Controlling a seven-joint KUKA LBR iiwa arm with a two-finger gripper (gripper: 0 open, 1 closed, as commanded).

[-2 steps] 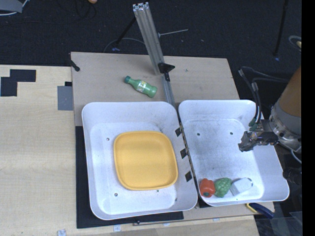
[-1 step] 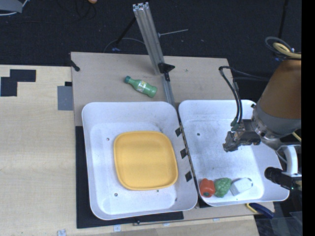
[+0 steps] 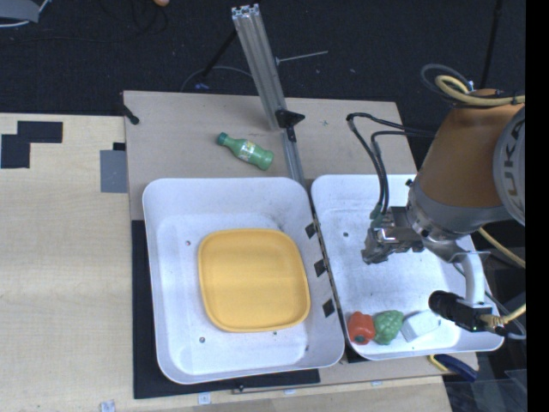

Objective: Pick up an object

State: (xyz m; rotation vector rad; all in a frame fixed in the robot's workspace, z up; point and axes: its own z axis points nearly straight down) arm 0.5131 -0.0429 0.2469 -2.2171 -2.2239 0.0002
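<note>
Gripper (image 3: 383,245) is sitting over the middle of the right bin (image 3: 343,197), hanging off the grey and orange arm (image 3: 467,166) that comes in from the right. Honestly you can't tell from this angle whether it's open or closed, it's just a dark cluster of metal, and I don't see anything held in it.

Your pickable stuff in that bin is bunched along the near edge, well below the gripper and apart from it: one red object (image 3: 360,327), one green bumpy object (image 3: 388,325) touching it, and one small white block (image 3: 420,324) just beside that. So three things, one of each.

Over in the left bin (image 3: 163,230) you've got one yellow plate (image 3: 253,278) lying flat in the middle. One green bottle (image 3: 246,150) is lying on its side on the bench behind the bins, near the slanted metal rail (image 3: 266,58).
</note>
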